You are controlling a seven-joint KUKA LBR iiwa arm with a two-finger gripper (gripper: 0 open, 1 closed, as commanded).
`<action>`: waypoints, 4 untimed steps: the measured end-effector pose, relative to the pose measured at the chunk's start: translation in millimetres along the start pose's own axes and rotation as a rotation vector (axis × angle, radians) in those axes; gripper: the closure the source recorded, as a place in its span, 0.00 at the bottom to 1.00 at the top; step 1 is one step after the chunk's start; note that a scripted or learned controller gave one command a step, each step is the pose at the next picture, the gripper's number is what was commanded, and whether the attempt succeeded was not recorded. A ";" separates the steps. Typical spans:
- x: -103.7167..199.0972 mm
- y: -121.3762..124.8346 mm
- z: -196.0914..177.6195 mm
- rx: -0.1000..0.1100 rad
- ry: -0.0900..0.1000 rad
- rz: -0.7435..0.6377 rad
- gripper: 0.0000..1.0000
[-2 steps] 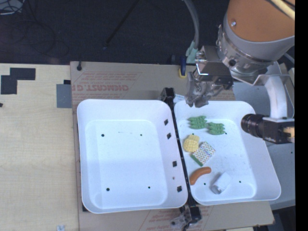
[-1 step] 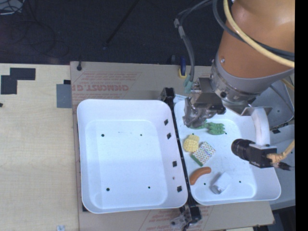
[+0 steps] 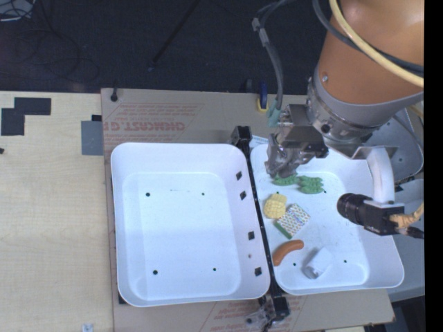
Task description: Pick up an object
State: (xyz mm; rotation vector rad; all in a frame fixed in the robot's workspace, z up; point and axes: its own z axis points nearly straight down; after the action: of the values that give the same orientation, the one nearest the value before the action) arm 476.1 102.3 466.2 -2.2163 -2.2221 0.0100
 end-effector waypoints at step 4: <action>12.3 -0.5 9.8 0.001 0.000 0.003 1.00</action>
State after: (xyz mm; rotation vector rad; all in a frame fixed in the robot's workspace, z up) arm 475.5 114.6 456.4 -2.2193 -2.2186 0.0110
